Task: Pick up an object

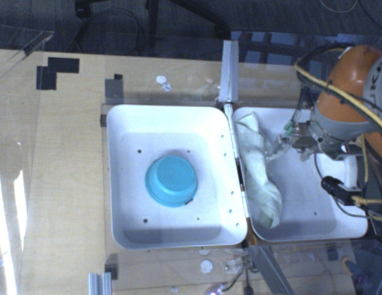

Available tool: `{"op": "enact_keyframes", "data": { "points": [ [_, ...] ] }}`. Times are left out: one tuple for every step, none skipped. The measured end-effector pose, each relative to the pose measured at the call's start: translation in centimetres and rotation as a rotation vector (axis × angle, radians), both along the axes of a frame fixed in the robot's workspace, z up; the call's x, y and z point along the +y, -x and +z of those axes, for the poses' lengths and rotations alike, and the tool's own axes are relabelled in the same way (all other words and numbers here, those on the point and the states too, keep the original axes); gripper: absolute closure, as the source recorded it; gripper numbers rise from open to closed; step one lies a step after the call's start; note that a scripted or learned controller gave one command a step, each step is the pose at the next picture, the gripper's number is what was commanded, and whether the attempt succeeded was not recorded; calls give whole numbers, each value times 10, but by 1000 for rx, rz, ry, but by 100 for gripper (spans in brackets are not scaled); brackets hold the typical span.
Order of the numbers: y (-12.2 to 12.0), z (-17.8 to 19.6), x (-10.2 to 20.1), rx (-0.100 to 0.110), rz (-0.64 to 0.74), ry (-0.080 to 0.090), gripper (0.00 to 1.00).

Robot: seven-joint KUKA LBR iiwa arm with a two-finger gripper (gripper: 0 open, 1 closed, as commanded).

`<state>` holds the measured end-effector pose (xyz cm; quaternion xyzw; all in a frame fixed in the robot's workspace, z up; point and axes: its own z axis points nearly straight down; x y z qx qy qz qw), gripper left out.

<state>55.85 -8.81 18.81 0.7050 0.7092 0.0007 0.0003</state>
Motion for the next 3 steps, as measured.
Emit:
{"op": "enact_keyframes", "data": {
  "points": [
    [-4, -94, -1, -18, 35, 2, 0],
    [-7, -82, 1, -24, 36, 0, 100],
    [-55, -9, 4, -3, 133, 2, 100]
  ]
}}
